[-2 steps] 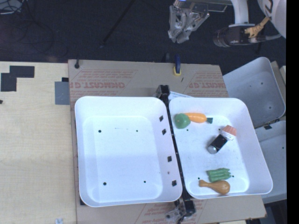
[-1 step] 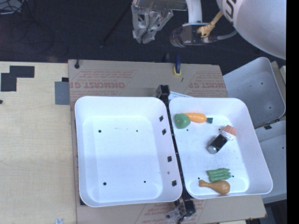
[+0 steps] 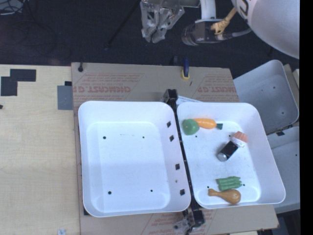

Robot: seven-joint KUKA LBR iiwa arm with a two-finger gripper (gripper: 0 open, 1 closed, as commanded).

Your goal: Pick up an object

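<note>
**Pincer high above the bins**

The pincer (image 3: 157,27) hung far behind the two bins, holding nothing; whether it was open I cannot tell. The left bin (image 3: 93,131) lay below it. The right bin (image 3: 264,146), lower right of the pincer, held a black bottle (image 3: 228,150), an orange carrot (image 3: 205,123), a green ball (image 3: 190,127), a green piece (image 3: 229,182) and a tan drumstick (image 3: 226,195).

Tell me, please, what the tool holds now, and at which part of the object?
Nothing. The tool hangs high above the bins with no object between its fingers; the toys lie in the right bin.
</note>
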